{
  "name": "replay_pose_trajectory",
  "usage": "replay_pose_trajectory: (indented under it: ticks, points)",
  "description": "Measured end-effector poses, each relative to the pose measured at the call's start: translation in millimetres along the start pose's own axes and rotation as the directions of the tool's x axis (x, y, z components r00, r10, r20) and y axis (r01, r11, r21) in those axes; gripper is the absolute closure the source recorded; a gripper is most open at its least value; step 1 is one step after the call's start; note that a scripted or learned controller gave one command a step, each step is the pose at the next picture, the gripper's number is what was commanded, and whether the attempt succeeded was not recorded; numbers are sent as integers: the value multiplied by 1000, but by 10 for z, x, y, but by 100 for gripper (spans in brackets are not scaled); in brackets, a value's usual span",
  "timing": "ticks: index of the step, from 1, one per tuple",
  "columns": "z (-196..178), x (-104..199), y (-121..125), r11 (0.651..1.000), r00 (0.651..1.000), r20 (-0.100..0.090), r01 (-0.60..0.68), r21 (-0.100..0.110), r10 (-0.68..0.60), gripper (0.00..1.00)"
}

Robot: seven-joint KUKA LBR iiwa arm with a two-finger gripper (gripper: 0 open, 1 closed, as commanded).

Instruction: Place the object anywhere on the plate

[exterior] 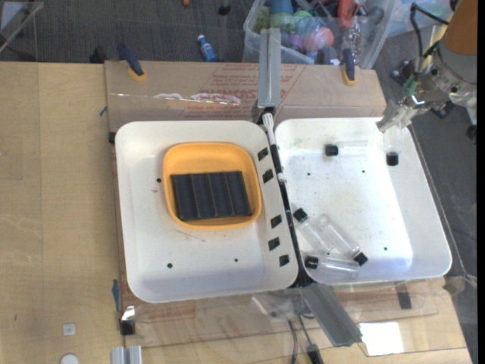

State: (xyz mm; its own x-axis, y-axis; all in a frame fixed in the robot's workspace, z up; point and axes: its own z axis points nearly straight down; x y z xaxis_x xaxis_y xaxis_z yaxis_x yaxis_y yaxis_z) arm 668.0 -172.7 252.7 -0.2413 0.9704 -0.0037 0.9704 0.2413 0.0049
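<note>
An orange plate [244, 165] with rounded corners sits in the left bin [144, 233]. A dark grey ribbed rectangular object [211, 196] lies flat on the plate, covering most of its floor. My gripper [395, 117] hangs at the far right corner of the right bin [424, 226], well away from the plate and the object. Nothing shows in the gripper.
Several clear plastic tubes with black caps lie in the right bin, two near its back [331, 150] and others near its front left [333, 258]. A divider with black clips [274, 203] runs between the bins. A box of coloured toys [318, 14] stands behind the bench.
</note>
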Motion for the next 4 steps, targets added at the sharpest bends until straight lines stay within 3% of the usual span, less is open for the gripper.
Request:
replay_pose_trajectory:
  ticks: [1, 2, 4]
  points:
    - [-194, -50, -12, 998, 998, 0, 63, 0, -63, 100]
    - [-1842, -382, -95, 974, 974, -1, 226, 1, -226, 100]
    - [-1832, -469, -104, 965, 965, 1, 262, 0, -262, 100]
